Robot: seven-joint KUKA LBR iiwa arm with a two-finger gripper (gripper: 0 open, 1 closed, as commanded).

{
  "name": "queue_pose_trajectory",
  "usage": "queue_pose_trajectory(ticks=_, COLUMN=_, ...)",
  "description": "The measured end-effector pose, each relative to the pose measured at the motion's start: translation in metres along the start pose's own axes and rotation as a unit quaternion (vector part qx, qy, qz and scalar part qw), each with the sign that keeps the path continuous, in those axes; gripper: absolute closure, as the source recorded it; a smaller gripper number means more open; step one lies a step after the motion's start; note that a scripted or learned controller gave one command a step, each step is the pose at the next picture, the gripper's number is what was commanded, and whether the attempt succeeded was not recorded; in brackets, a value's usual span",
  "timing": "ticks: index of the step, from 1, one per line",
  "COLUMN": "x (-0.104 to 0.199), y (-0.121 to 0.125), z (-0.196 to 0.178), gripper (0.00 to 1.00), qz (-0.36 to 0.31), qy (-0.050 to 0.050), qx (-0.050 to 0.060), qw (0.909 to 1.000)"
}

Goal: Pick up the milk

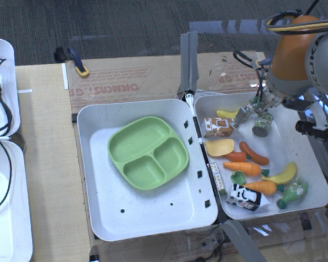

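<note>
The milk (244, 196) is a small black-and-white carton lying at the front of the right bin (318, 168), beside a carrot and a green bottle. My gripper (252, 113) hangs over the back of that bin, well behind the milk, above a brown snack box (217, 127) and a grey can (262, 126). Its fingers look open, with nothing between them. The orange-banded wrist (294, 53) rises to the upper right.
Around the milk lie two carrots (241, 165), a red sausage (254, 153), two bananas (285, 174), a green bottle (292, 193) and a yellow piece (219, 147). The left bin (100, 179) holds a green divided plate (149, 152).
</note>
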State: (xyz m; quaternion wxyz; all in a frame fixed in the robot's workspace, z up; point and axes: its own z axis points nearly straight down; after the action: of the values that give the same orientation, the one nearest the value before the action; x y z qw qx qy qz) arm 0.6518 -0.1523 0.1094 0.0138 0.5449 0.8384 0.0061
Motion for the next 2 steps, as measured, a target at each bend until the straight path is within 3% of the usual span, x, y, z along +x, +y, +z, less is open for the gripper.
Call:
queue_pose_trajectory(ticks=1, x=0.042, y=0.025, z=-0.004, gripper=0.0, qz=0.052, qy=0.001, qx=0.006, qw=0.9986)
queue_pose_trajectory(ticks=2, x=0.052, y=0.007, z=-0.001, gripper=0.0, qz=0.001, qy=-0.002, qx=-0.003, qw=1.0)
